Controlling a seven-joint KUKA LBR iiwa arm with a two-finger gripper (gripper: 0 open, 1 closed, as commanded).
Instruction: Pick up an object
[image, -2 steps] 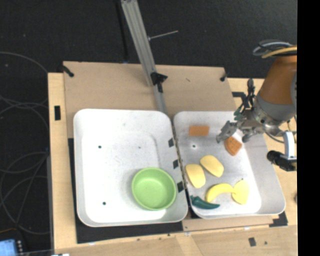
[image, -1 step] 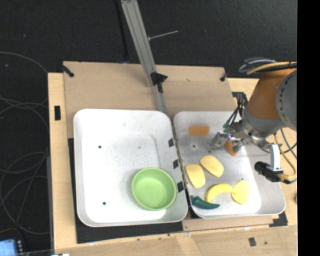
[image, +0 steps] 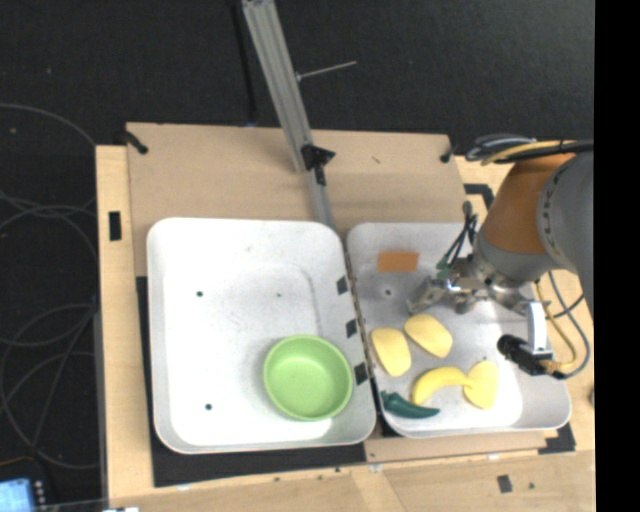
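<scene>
From the camera view above the surface (image: 240, 180), the arm reaches in from the right and hangs over the right bin (image: 545, 415). Its end effector (image: 432, 293) sits low over the upper middle of that bin. The metal parts there are small and blurred against the white floor, so I cannot tell how it is set, and nothing visible lies in it.

The things to pick lie in the same bin, all toward the near edge from the end effector. Closest is a pale yellow oval piece (image: 429, 335), just below the end effector and slightly tilted, its long axis running from upper left to lower right. Beside it to the left sits a second yellow oval piece (image: 391, 352), standing more upright in the picture. Further down lie a banana (image: 440, 384), curved with its long axis roughly across the bin, a small yellow piece (image: 482, 384) at its right end, and a dark green pepper (image: 405, 405) by the bin's lower left corner. An orange flat square (image: 398, 262) lies up and to the left of the end effector, apart from it.

The left bin (image: 170, 300) holds a green bowl (image: 308, 377), well apart from the arm.

Judging by this, the nearest candidate is the first oval piece: a short move toward the near edge and a descent would bring the end effector over it, closing across its narrow width.
</scene>
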